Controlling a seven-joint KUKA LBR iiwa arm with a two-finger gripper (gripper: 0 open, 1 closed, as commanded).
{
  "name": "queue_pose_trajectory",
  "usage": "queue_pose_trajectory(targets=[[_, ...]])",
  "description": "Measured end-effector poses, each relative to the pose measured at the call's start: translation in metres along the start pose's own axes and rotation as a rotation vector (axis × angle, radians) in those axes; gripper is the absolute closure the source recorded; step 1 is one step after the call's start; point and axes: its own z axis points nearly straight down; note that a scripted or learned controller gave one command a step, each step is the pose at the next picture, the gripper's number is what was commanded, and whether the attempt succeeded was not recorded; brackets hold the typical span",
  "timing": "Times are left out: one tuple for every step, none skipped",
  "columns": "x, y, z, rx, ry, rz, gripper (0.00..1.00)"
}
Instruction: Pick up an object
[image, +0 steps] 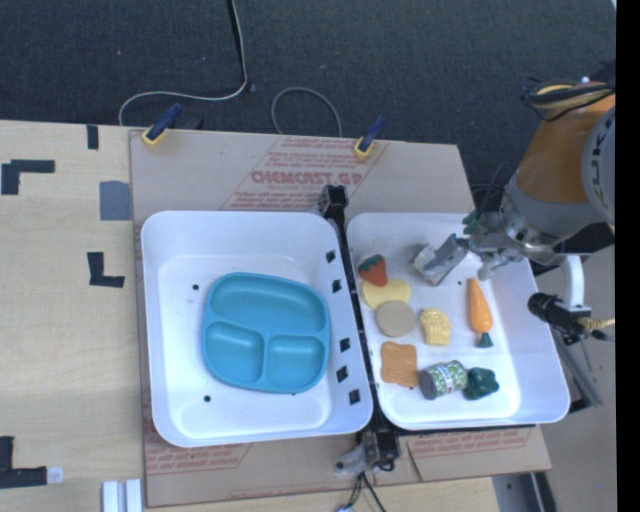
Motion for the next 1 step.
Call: queue_pose_trajectory(targets=[[0.0138,0.0872,0.1204,-0.004,-0.003,-0.003,0.00]])
